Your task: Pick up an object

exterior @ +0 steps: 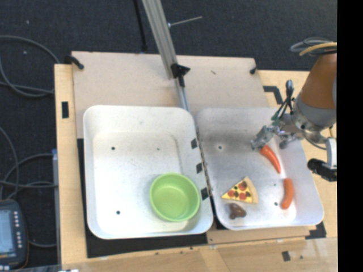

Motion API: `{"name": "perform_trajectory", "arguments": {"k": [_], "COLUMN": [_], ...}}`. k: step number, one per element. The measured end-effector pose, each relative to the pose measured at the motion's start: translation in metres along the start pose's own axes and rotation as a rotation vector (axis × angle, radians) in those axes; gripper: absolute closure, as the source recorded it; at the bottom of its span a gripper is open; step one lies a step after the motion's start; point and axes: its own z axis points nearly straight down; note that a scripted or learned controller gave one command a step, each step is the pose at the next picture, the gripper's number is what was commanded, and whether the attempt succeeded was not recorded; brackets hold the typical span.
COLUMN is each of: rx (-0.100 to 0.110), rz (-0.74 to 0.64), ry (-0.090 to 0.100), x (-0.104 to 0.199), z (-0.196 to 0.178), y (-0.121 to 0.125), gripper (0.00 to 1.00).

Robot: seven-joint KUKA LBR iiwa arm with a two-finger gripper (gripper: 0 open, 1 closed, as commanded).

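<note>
The gripper (271,142) hangs over the right bin (227,130), its tips at an orange chili pepper (272,158); whether they pinch it, I cannot tell. A pizza slice (240,191) lies near the bin's front edge.

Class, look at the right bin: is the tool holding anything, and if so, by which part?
It cannot be told. The tool sits right at the upper end of the orange carrot, but the view does not show the carrot between its fingers.

Robotics lab test cell. Evidence: wooden bench (142,78) on dark carpet, two white bins (102,152), aluminium camera mast (159,27) at upper centre, loose cables (22,61) and pendant (11,237) at frame left.
</note>
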Motion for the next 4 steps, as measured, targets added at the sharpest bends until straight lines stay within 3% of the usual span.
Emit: {"name": "perform_trajectory", "arguments": {"k": [1, 2, 4], "rx": [-0.009, -0.019, -0.012], "rz": [0.001, 0.003, 0.002], "ry": [-0.004, -0.005, -0.001], "x": [0.004, 0.003, -0.011], "z": [0.045, 0.031, -0.063], "y": [-0.005, -0.003, -0.007], "gripper": [0.0, 1.0, 1.0]}}
